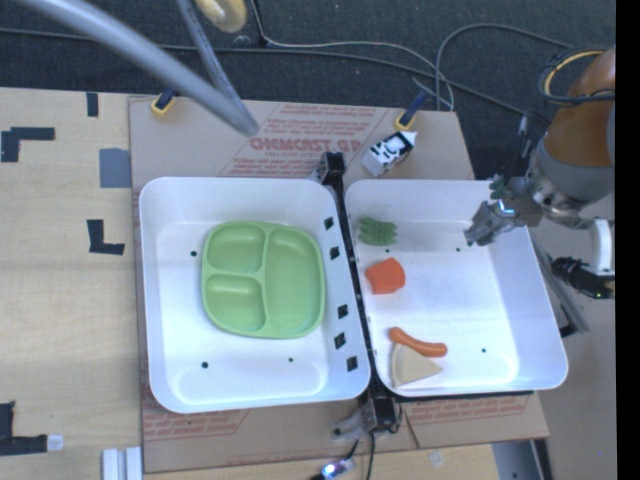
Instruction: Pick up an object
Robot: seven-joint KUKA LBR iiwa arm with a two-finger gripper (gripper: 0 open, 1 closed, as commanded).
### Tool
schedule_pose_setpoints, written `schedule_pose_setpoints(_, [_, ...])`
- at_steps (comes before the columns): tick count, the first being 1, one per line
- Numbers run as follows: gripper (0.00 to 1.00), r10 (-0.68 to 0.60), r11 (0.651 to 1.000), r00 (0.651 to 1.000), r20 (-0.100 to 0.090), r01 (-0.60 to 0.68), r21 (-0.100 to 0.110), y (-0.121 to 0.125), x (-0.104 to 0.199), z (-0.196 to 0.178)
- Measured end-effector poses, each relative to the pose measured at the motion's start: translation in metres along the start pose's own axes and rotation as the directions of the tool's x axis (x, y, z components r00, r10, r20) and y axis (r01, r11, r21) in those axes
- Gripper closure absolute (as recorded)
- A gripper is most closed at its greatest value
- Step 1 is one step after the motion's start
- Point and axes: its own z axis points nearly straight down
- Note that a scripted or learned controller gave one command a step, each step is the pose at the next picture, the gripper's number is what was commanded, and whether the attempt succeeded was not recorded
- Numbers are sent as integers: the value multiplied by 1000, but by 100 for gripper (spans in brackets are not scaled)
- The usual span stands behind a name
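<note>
Beige wedge (413, 367) and orange sausage (419, 345) at six o'clock in the right bin (535, 308).
Gripper (481, 227) hovers at two o'clock, grasping nothing; finger spread: cannot tell.

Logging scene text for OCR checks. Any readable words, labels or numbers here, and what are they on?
"CHEMCAST GP": red print on the brown cardboard sheet under the bins, readable only roughly.
More red print runs in repeated lines across the same sheet, also along its lower edge: too blurred to read.
Small black-and-white tag behind the right bin: patterned, no legible characters.
Nothing readable on the green divided plate.
</note>
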Motion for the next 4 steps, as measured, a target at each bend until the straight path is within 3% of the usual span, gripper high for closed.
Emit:
schedule_pose_setpoints(2, [100, -5, 1000, 1000, -1, 5, 3, -4, 114, -5])
schedule_pose_setpoints(4, [100, -6, 1000, 1000, -1, 6, 2, 16, 232, -4])
